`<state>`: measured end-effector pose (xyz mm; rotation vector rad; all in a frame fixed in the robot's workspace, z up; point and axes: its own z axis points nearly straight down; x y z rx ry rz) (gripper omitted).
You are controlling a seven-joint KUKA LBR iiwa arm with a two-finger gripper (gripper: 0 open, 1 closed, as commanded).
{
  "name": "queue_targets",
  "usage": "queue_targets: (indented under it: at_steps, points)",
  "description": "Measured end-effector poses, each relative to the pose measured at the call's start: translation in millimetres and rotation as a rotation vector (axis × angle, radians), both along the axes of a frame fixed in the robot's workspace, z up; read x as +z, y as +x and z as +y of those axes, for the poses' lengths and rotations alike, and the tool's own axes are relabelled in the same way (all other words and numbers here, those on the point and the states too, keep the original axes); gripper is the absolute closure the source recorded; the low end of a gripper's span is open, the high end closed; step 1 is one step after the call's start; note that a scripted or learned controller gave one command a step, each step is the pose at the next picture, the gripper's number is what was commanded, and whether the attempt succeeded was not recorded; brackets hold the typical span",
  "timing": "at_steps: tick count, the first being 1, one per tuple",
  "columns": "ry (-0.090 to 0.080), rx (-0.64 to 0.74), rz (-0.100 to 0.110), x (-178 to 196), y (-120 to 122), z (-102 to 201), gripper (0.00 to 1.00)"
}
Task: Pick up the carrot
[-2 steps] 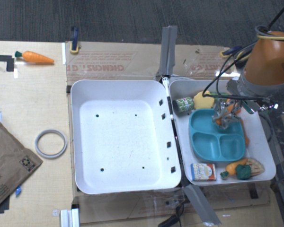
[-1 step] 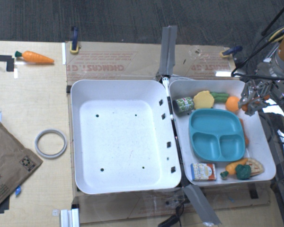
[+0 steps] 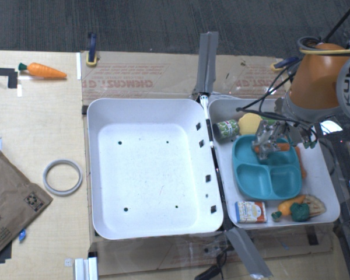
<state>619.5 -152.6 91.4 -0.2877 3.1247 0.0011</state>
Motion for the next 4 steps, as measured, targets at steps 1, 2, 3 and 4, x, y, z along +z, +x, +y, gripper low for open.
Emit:
queue_targets:
  at_steps: [1,2,3,4]
  points:
    - [0.000,-0.124,-0.001,87,30,-50,1.00]
    - [0.000,-0.309,-0.001,1,-29,-27,1.00]
    - [0.000,-0.302,0.002,166,-31,-69,1.00]
    - [0.001,-0.186,0.006,82,-32,-2,1.00]
